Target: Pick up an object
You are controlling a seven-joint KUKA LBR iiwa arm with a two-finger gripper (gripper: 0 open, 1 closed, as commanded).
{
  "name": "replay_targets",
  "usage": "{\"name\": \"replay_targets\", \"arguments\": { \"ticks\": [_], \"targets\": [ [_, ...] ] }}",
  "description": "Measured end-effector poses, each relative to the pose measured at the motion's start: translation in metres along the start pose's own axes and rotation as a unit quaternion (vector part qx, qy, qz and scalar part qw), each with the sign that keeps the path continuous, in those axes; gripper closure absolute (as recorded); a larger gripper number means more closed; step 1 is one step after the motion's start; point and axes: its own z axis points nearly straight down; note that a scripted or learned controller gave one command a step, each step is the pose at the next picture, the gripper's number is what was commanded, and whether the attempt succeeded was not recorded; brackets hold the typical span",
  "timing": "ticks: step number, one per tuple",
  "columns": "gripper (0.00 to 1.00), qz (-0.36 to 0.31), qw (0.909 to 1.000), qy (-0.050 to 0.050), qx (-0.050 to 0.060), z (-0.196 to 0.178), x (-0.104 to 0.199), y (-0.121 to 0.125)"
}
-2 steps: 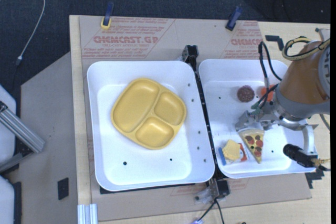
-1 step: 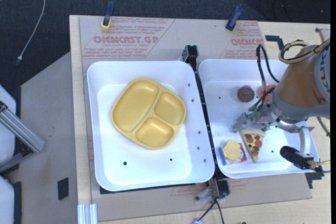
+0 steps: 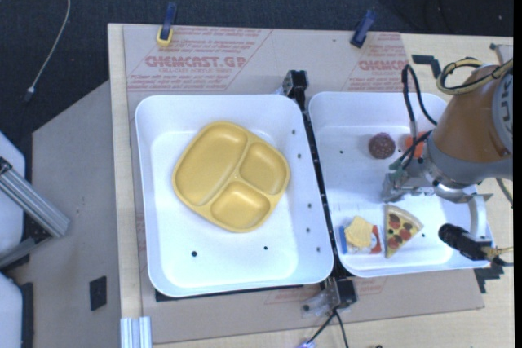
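Gripper (image 3: 397, 185) mostly hidden under arm (image 3: 469, 130), above pizza slice (image 3: 400, 229); state unreadable.

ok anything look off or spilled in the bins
Nothing spilled or damaged. The yellow divided plate lies flat but turned askew in the left bin. In the right bin, the pizza slice, cheese-like piece and brown ball lie loose.
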Motion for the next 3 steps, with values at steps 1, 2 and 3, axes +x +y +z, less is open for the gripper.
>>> {"name": "replay_targets", "arguments": {
  "ticks": [1, 2, 3],
  "targets": [
    [1.0, -0.001, 1.0, -0.001, -0.002, -0.061, 0.005, 0.003],
    [1.0, -0.001, 1.0, -0.001, -0.004, -0.124, 0.008, 0.006],
    [1.0, -0.001, 1.0, -0.001, -0.003, -0.185, 0.011, 0.015]
  ]
}}
